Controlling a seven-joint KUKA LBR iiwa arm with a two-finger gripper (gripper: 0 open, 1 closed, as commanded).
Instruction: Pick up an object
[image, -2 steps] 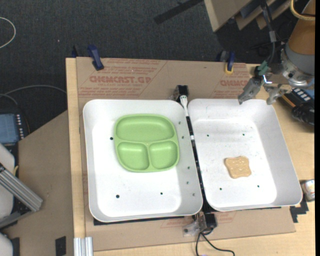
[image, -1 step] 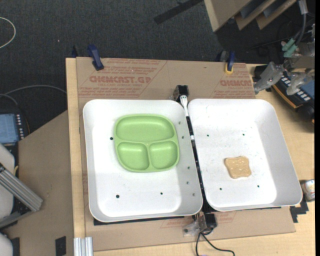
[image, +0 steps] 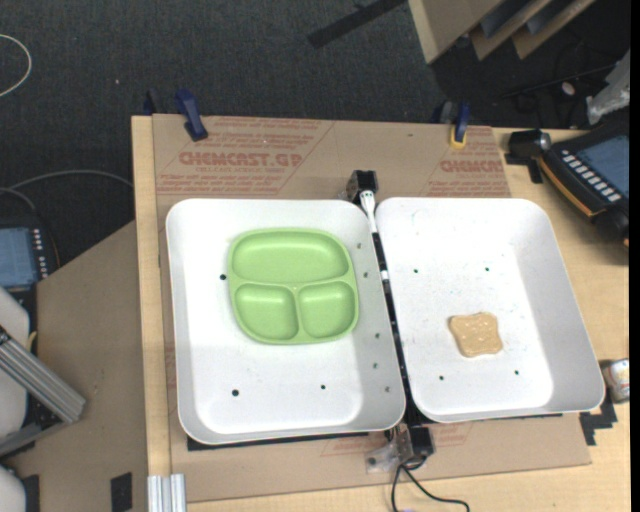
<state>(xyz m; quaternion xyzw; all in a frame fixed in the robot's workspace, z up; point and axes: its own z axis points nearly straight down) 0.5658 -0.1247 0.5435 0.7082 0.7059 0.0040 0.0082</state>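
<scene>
A light green plate with three compartments (image: 292, 284) lies flat in the left white bin (image: 270, 400). A small tan piece shaped like a slice of toast (image: 475, 334) lies in the right white bin (image: 470, 240), toward its front right.
The two bins sit side by side on a brown board (image: 300, 150), joined by a black hinge strip (image: 385, 300). Blue and yellow clamps (image: 190, 115) hold the board's far edge. A black handheld device (image: 590, 175) rests at the right. Metal framing (image: 40, 385) stands at the left.
</scene>
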